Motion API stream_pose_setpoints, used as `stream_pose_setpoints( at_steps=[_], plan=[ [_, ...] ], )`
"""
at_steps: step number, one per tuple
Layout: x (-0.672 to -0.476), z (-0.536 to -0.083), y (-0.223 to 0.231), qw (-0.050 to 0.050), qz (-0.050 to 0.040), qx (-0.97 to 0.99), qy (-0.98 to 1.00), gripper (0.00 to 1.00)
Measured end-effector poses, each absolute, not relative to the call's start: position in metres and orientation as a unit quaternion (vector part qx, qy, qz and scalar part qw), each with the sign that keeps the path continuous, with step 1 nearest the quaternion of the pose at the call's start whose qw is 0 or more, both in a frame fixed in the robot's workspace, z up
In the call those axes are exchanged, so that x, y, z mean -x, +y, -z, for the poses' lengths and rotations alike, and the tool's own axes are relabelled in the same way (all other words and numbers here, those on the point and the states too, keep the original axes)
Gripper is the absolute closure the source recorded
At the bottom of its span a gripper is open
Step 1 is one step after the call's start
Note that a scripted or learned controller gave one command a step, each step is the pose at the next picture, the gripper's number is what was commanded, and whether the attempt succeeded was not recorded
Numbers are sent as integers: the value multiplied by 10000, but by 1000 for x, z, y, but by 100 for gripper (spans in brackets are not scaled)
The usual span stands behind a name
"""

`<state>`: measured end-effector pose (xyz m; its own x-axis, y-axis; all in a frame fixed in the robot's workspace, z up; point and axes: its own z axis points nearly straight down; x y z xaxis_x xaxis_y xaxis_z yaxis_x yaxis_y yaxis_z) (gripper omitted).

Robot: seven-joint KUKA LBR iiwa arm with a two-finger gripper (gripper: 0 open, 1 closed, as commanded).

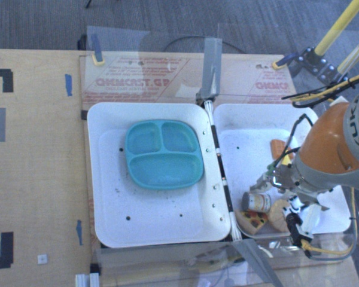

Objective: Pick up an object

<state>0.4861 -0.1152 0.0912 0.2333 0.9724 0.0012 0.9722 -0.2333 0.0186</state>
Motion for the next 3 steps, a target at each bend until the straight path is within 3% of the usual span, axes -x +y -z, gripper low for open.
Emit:
stream_pose_setpoints(
  at_steps=[1,3],
  plan=[
    [-563,-90,-123,63,-41,-7856,6187,0],
    [-506,-91,-96,73,-58,-7867,6172,0]
  ],
)
